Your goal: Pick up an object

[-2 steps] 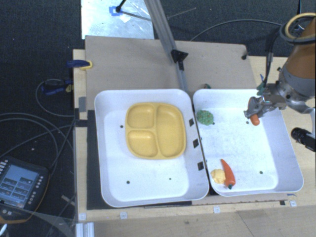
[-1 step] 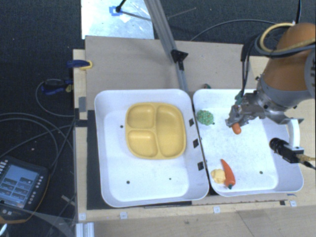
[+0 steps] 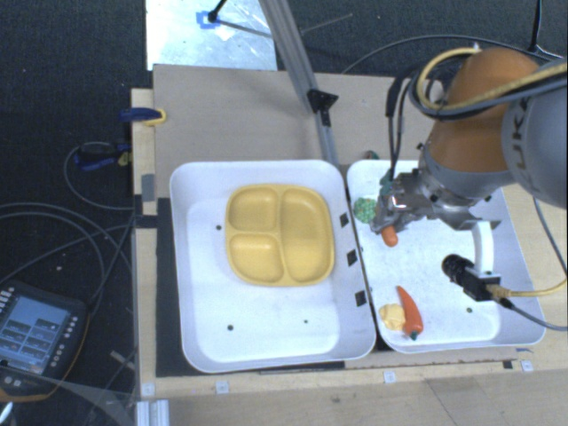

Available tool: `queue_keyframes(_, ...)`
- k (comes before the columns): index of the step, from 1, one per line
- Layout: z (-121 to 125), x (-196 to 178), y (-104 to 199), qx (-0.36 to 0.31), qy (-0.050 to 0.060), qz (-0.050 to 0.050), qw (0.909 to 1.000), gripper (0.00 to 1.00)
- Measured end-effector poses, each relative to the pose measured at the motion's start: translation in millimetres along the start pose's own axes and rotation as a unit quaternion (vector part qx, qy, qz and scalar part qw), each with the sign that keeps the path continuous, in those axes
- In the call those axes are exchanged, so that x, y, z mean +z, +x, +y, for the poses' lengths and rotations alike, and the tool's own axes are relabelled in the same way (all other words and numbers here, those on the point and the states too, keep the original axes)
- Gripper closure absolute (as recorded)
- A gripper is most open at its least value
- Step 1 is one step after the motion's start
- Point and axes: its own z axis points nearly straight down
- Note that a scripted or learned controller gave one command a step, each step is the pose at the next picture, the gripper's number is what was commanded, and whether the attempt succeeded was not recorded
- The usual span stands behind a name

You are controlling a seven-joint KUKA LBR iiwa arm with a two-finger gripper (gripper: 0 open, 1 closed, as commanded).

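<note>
Small orange piece [image 3: 390,235] at the end effector [image 3: 388,213] in the right bin [image 3: 497,327].

The orange piece lies near the right bin's left wall, just under the end effector and beside a green broccoli-like piece [image 3: 365,209]; whether the end effector grips it, or stands open or closed, cannot be told. Nearer the front lie a carrot [image 3: 409,310] touching a yellow piece [image 3: 391,315]. The left bin [image 3: 200,327] holds a yellow divided plate [image 3: 279,235] on the worktop [image 3: 231,105].
</note>
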Motion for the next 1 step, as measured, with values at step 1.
queue_keyframes(1,-25.5,11.0,51.8,0.000,0.001,0.000,1.0000,1.00)
